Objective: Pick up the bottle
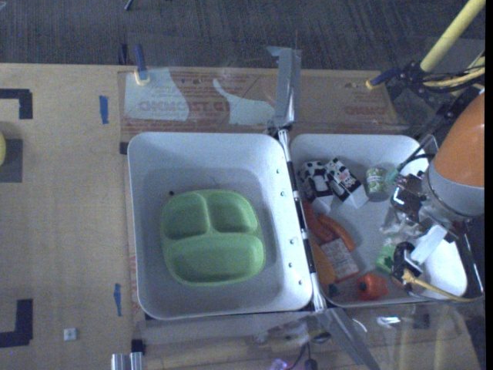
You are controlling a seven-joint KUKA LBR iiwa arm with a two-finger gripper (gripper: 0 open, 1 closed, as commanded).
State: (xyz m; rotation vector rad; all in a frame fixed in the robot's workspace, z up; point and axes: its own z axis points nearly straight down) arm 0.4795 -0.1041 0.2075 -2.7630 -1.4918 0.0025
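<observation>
**End effector low over the right bin, bottle lying apart from it**

Two shallow white bins are borne side by side on the tan worktop (62, 222). In the left white bin (146, 160) a green divided plastic plate (213, 236) is seen at the centre.

In the right white bin (354, 142) the orange plastic bottle with a pale label (337, 260) is found at about 7 o'clock, lying flat along the left wall. A long orange-red thing (337, 230) is laid just beside it, at its 12 o'clock. A round red-orange thing (373, 286) is placed at the bin's 6 o'clock, a black-and-white cow-patterned thing (327, 179) at 11 o'clock, and a small pale green cup (377, 180) at 12 o'clock.

The grey arm with the orange band (464, 156) is brought in from 3 o'clock. The end effector (400, 236) is held low at the bin's 4 o'clock, apart from the bottle. How far it is opened cannot be told, and nothing is seen to be gripped.
</observation>
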